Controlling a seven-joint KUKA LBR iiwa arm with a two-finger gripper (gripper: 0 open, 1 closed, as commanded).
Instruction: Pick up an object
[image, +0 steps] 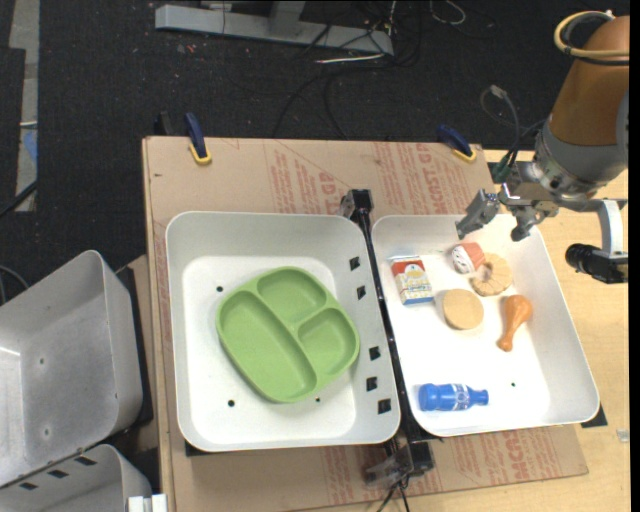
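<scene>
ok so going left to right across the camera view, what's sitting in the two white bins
Green divided plate in the left bin → in the right bin, the red and white carton → blue bottle → orange drumstick.

A flat brown board (290, 170) with faint red printing serves as the bench top, held at its far edge by two clamps, one at the left (197, 138) and one at the right (456, 143). Directly on it rest two shallow white bins side by side: the left bin (190, 330) and the right bin (560, 370), their inner edges meeting along a dark strip (378, 320).
</scene>
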